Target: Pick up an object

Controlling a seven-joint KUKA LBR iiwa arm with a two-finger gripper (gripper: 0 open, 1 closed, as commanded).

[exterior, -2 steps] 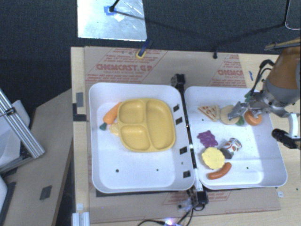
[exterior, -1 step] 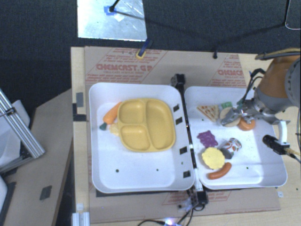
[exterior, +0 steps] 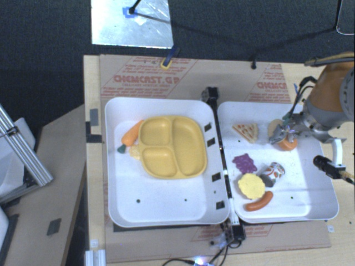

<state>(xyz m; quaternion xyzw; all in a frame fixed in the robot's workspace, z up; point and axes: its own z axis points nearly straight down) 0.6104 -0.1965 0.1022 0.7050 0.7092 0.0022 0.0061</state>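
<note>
The surface (exterior: 183,73), covered with printed cardboard, carries two shallow white bins side by side. The left bin (exterior: 119,204) holds a yellow divided tray (exterior: 169,147) lying flat, with a toy carrot (exterior: 131,133) touching the tray's left rim. The right bin (exterior: 316,201) holds the smaller playthings. The grey arm (exterior: 333,96), with its orange band, reaches in from the right over that bin's far right corner. Its pincer (exterior: 281,134) is down on a small orange object (exterior: 287,144) near the bin's far wall, and whether the object sits between the fingers cannot be told at this angle, nor how wide they stand. To the left of it lies a tan sandwich wedge (exterior: 246,131). Nearer the front are a round yellow piece (exterior: 251,186), a red sausage (exterior: 259,202) just beside it, a purple piece (exterior: 244,163), and a small grey and red item (exterior: 272,172) that is too small to make out.
</note>
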